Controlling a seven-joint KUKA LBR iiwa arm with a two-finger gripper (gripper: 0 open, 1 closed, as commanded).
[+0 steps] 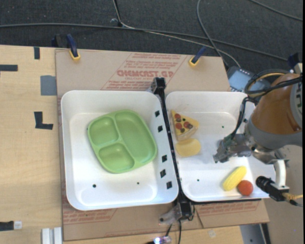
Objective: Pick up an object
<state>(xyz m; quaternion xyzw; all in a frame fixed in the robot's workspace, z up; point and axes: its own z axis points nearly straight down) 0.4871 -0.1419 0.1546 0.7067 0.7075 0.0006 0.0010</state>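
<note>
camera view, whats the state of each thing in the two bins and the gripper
green divided tray: lying flat in the left bin, right way up.
pizza slice: lying flat in the right bin, near the divider.
pale yellow piece: lying flat just below the pizza slice.
corn cob: on its side near the front wall.
red tomato: sitting beside the corn cob.
gripper: low over the right bin's floor, nothing seen in it.

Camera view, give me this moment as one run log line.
gripper: low in right bin, nothing seen held | corn and tomato: front right | pizza slice: left wall | green tray: left bin
</note>
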